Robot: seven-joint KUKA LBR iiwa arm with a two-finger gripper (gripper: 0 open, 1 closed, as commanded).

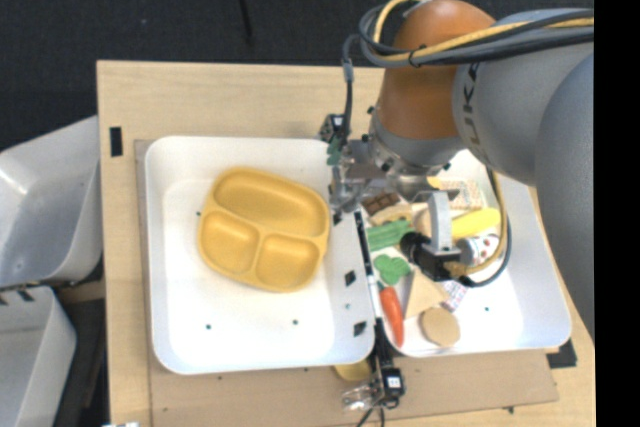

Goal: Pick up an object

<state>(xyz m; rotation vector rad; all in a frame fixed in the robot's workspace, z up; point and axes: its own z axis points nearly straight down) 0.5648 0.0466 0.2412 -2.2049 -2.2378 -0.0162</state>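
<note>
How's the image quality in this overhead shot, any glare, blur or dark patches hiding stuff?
Camera view: lighting is even and soft, with faint shadows. The left white bin is bright but not blown out, and the yellow divided plate reads sharp. The arm's orange band carries a mild sheen. The arm covers much of the right bin, and the small items there look slightly soft.

1. The yellow divided plate point(265, 228) lies flat in my left bin point(180, 315), three compartments up, tilted so its long side runs from ten to four o'clock.
2. The orange carrot point(392, 313) lies in my right bin point(530, 315), just beside the shared wall, pointing toward six o'clock.
3. A green leafy piece point(391, 267) sits at the carrot's twelve o'clock.
4. A tan round disc point(439, 326) rests at the carrot's three o'clock.
5. A yellow block point(476, 222) lies at one o'clock from the disc.
</note>
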